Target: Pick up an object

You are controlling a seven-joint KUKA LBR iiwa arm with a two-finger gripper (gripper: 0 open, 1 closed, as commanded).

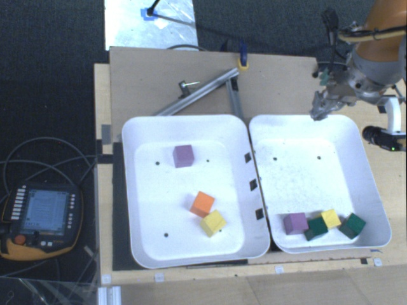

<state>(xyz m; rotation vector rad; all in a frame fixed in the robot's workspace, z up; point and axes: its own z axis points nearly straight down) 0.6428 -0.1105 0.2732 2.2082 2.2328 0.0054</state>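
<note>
Trouble could come from how far the gripper (320,112) is from every block. It hangs at the upper right of the frame, just over the back edge of the right bin (365,170), and nothing sits under it there. I cannot tell if it is open or closed, because it looks small and dark from up here. The nearest blocks lie at the lower right of the frame, along the front wall of that bin: a purple block (295,222), a dark green block (315,228), a yellow block (331,218) and another green block (352,225). They are packed close, and some touch, so the gripper might bump one while reaching for another, or grab two, or slide off a corner. The wall beside them could also get in the way. The left bin (137,189) holds a purple cube (183,155) well apart from the rest, plus an orange cube (202,203) touching a yellow cube (213,223). The lone purple cube looks easiest, but it is a long reach across.
</note>
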